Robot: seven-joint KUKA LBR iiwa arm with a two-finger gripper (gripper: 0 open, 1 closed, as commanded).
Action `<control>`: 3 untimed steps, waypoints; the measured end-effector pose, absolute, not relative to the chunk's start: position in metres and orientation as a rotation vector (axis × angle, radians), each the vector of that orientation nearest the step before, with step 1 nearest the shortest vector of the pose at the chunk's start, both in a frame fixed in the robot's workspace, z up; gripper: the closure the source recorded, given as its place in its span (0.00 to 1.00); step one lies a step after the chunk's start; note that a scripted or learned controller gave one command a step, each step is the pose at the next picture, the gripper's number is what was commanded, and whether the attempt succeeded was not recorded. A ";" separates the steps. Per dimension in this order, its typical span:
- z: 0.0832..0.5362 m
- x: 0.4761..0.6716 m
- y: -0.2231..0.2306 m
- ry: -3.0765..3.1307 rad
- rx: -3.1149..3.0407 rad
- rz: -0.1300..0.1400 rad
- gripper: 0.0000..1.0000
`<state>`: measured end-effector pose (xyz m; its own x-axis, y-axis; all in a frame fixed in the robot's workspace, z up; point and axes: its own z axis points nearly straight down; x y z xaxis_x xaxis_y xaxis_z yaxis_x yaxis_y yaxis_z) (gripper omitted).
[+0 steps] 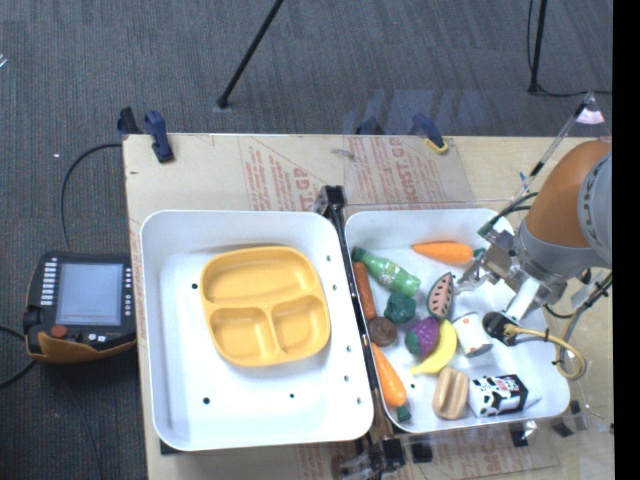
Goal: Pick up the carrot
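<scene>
Nothing is lifted yet; the carrot [443, 252] lies free near the far edge of the right bin [555, 400], its tip pointing to the divider; reaching, closing and lifting are all left, by my judgement; two more orange carrot-like pieces [389, 375] lie along the bin's left wall, so the target may be mistaken; the gripper [490, 268] hangs just right of the carrot, at the bin's right side, arm [565, 213] bent over the edge; I cannot tell how the jaws stand.
</scene>
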<state>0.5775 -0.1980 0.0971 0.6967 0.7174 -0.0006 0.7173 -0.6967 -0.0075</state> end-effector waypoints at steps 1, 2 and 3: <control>0.085 0.630 -0.201 -0.958 -2.979 0.015 0.00; 0.087 0.633 -0.168 -0.596 -3.079 0.021 0.00; 0.086 0.636 -0.104 -0.565 -3.081 0.011 0.00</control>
